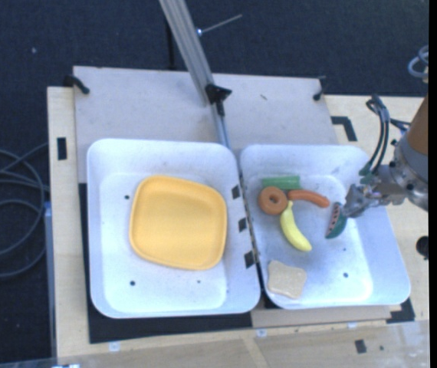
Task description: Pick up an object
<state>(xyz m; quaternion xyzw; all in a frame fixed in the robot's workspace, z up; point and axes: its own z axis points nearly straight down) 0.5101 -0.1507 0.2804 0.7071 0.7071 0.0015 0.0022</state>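
Bread (286, 279) — a pale slice of toast — lies nearest the camera, at the front edge of the right bin (379, 282), close to that bin's front-left corner. Behind it a yellow banana (294, 231) slants toward the bin's middle, with a brown doughnut (273, 200) touching its upper end, an orange carrot (309, 198) just beside the doughnut, and a green piece (280, 182) along the back of the group. The left bin (103, 205) carries a yellow plate (179, 221) near its centre.

The gripper (354, 204) hangs over the right side of the right bin, and a watermelon slice (334, 221) — red with a green rind — sits at its tip, tilted on end. The slice appears to be pinched at its upper end between fingers closed down to a narrow gap, though the contact itself is small and hard to read.

Judged from this, the grip is the weak point. A hold on one end of a thin wedge leaves most of the slice hanging below, so it could pivot or slip out as the arm rises. If it drops, it would likely land near the carrot and banana, which lie close to its left. The bin's right wall is near the wrist too, so a sideways move could clip it.
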